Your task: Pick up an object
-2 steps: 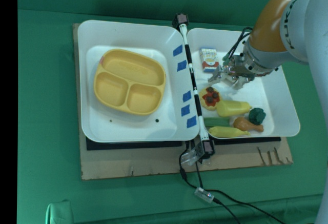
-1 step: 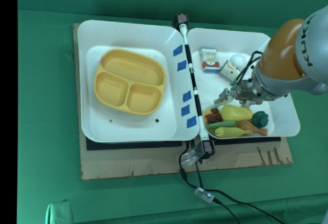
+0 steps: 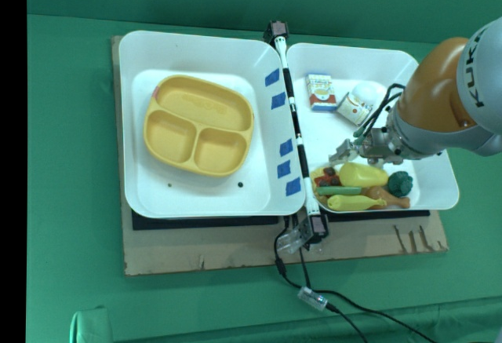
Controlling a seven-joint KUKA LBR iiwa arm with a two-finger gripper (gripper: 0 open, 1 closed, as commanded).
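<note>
Bins sit side by side on a cardboard sheet (image 3: 196,259) over the green counter (image 3: 63,176). Left bin (image 3: 133,122) holds one yellow divided tray (image 3: 199,125), three compartments, lying flat near its middle. Right bin (image 3: 439,192) holds a small red-and-white carton (image 3: 321,92) and a white cup (image 3: 361,100) lying tipped near its far side. Toy food is piled in its near corner: yellow pear-like piece (image 3: 363,174), green bean (image 3: 340,191), yellow banana (image 3: 354,203), drumstick (image 3: 386,195), dark green broccoli (image 3: 400,183), small red bits (image 3: 328,176), all touching or overlapping.

Claw (image 3: 346,151) hangs just above the pile's far edge; cannot tell whether it is open or closed, and nothing is seen gripped. Arm (image 3: 439,102) covers the right bin's far right part.

Open floor: middle of right bin, between carton and pile; a wide margin around the tray.
</note>
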